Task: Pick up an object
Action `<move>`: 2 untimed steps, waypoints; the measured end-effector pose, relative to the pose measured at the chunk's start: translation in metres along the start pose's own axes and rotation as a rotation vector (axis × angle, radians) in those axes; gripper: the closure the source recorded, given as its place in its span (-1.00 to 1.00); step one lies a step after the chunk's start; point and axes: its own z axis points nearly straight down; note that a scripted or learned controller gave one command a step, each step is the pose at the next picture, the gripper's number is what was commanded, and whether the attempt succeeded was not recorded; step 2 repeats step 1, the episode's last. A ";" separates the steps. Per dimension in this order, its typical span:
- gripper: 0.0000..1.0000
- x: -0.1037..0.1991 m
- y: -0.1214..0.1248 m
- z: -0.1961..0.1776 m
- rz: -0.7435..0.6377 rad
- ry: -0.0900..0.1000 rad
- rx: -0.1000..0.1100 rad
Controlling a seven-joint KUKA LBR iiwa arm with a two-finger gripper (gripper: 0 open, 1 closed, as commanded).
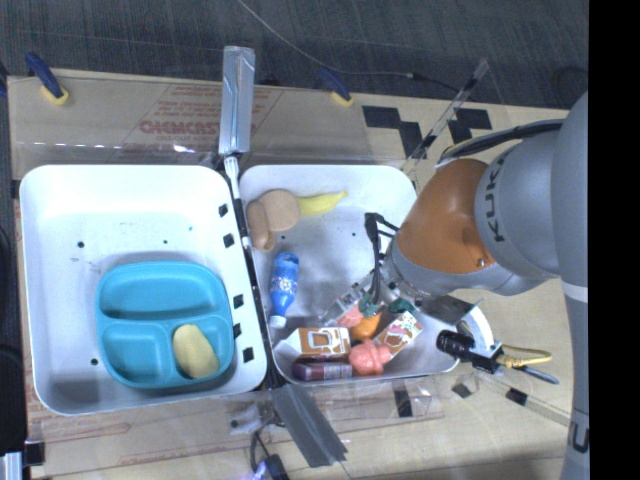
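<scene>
Objects [352, 346] clustered in rt bin [330, 183] under gripper [375, 308].

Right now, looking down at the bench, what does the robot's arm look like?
The arm is a thick, rounded grey casing entering from the right, with dark lettering on its side. A glossy orange band wraps it just above the wrist. Below that sits a darker grey wrist section, with a thin black cable looping beside it. The gripper looks small, dark and metallic; its details are too small to tell.
</scene>
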 end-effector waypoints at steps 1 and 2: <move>1.00 0.068 0.043 -0.092 0.039 -0.001 -0.002; 1.00 0.068 0.043 -0.092 0.039 -0.001 -0.002</move>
